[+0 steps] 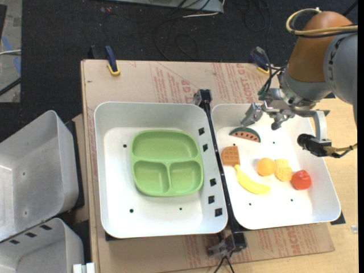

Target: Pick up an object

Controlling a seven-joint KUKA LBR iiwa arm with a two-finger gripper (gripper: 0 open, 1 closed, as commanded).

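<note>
Nearest in the right shallow white plastic bin [318,209]: a curved yellow toy banana [252,182], a red toy pepper-like piece [301,179], a knobbly yellow toy corn piece [282,169], a round orange toy fruit [265,166], all bunched together, some touching. Just left, by the divider, a tan waffle-like toy square [230,155]. Further back, a toy watermelon slice with green rind [245,133] lies apart from the rest. Left bin [108,152] holds a pale green three-compartment plastic tray [167,162].

Farthest: pincer [264,116] hangs over the right bin's far edge, fingers spread apart, nothing between them; watermelon slice sits just near-left of it.

Likely target is the slice. Risks: it's flat and thin, so fingers may close over it or skid it away; offset could mean an empty close.
</note>
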